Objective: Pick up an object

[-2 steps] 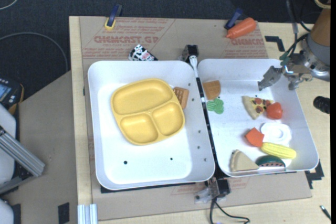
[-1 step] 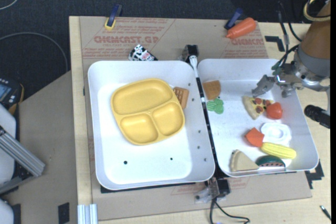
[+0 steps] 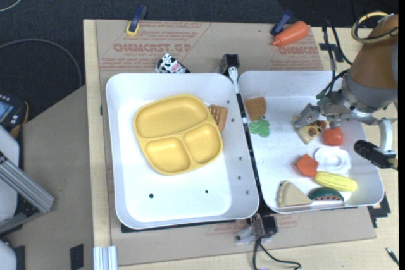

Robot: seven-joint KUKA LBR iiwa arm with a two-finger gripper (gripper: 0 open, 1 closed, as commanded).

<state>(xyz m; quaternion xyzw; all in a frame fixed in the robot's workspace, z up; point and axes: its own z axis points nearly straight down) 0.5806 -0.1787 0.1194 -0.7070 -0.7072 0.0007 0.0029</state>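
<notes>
From my remote seat: the gripper (image 3: 311, 118) sits low in the right bin (image 3: 278, 155), upper right part of the frame, directly over a small tan and red toy piece (image 3: 311, 131). A red tomato-like piece (image 3: 333, 135) lies just beside that, toward the right. I cannot tell whether the hand is clenched or released; its tip merges with the toys beneath it, and I see nothing clearly lifted.

Other candidates in the right bin: an orange-red chunk (image 3: 307, 165) at middle right, a white cup-like piece (image 3: 333, 159) just right of it, a yellow corn cob (image 3: 335, 181) below those, a watermelon slice (image 3: 326, 196) touching the corn's lower edge, and a tan wedge (image 3: 292, 193) at the bin's lower left corner. Near the bin's upper left, a brown bread-like slice (image 3: 255, 107) with a green leafy piece (image 3: 259, 128) just below it.

Left bin (image 3: 183, 205): a yellow divided plate (image 3: 178, 134) in its upper half, a waffle-coloured piece (image 3: 218, 116) touching the plate's right rim.

Outside the bins, on the cardboard-coloured bench top (image 3: 95, 136): an orange carrot toy (image 3: 291, 33) at upper right, a black-and-white patterned item (image 3: 169, 64) above the left bin, a blue and yellow clamp (image 3: 135, 21) at the upper left corner. The grey arm (image 3: 373, 69) with its orange band enters at the frame's right edge.
</notes>
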